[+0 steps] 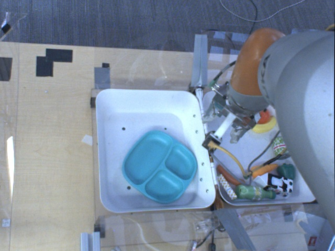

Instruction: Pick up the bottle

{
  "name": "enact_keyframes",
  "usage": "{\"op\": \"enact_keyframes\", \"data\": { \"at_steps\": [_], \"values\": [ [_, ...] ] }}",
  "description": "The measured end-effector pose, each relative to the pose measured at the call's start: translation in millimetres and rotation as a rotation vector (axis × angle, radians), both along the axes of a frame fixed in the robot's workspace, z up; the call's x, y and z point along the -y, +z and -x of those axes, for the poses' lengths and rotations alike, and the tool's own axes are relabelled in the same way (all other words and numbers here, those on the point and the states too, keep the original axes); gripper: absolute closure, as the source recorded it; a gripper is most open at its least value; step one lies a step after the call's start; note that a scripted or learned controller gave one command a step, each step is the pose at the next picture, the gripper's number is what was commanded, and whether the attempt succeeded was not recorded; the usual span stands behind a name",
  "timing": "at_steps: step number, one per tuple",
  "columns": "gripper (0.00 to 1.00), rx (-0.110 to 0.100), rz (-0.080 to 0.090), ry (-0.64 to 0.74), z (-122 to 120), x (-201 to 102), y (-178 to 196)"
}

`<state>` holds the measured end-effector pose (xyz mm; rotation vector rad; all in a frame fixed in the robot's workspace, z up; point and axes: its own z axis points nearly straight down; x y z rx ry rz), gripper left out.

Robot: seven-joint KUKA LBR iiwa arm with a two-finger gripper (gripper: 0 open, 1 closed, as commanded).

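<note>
Camera view: the pincer (pixel 236 132) hangs over the far left part of the right shallow white bin (pixel 259 148); whether it is released or clenched cannot be told. The green plastic bottle (pixel 254 193) lies on its side along that bin's near wall, apart from the pincer. A blue divided plate (pixel 159 166) lies in the left shallow white bin (pixel 112 140).

On the pale wooden worktop (pixel 47 156), a white left bin (pixel 107 156) and a white right bin (pixel 261 199) are set side by side; black patches (pixel 52 61) are seen towards its far left.
</note>
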<state>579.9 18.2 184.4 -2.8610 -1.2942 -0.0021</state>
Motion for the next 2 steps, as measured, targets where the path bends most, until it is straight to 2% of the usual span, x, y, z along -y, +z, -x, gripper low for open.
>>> {"op": "enact_keyframes", "data": {
  "at_steps": [1,2],
  "values": [
    [1.00,0.002,-0.002,0.005,-1.4,-1.3,10.2],
    [1.00,0.002,0.000,-0.005,25.7,-81.1,104.4]
  ]
}}
